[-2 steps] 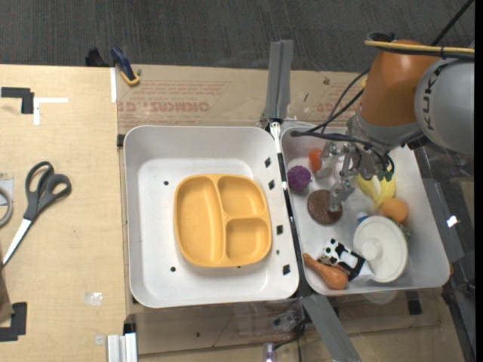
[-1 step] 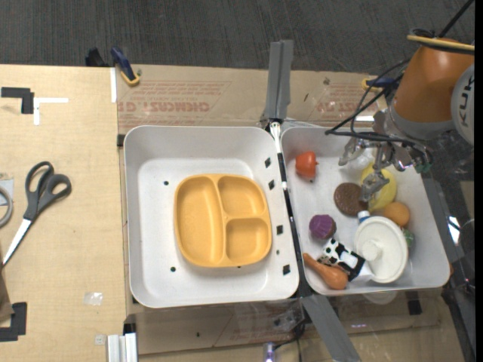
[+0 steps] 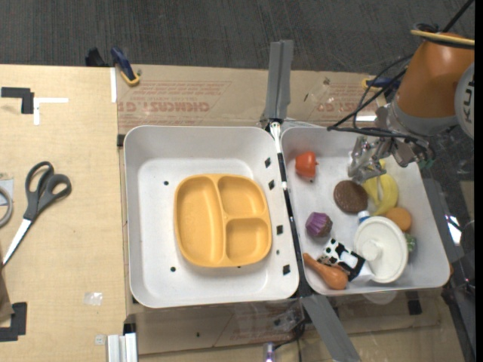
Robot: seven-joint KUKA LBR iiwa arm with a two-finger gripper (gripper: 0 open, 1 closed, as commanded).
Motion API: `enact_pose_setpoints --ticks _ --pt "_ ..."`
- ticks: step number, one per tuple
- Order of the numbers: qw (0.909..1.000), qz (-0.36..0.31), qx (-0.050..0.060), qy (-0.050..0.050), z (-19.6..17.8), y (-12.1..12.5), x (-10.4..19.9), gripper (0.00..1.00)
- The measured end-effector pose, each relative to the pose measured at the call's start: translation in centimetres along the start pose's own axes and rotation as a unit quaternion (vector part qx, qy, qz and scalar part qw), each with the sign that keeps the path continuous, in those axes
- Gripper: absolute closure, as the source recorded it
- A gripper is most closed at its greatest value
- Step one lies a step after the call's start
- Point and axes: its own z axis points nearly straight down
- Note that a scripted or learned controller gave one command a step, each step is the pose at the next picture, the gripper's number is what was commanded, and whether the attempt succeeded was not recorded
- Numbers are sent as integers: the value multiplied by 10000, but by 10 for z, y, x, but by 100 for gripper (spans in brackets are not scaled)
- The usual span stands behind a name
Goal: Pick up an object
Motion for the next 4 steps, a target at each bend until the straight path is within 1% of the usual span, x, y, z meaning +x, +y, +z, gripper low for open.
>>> enact_pose_setpoints --ticks 1,2,3,4 --pt "10000 0 0 1 0 0 0 0" --pt "9997 -261 -16 31 11 -32 52 0" --pt "9998 -180 -15 26 12 -20 15 0" --pt "10000 -44 -32 47 13 34 62 0"
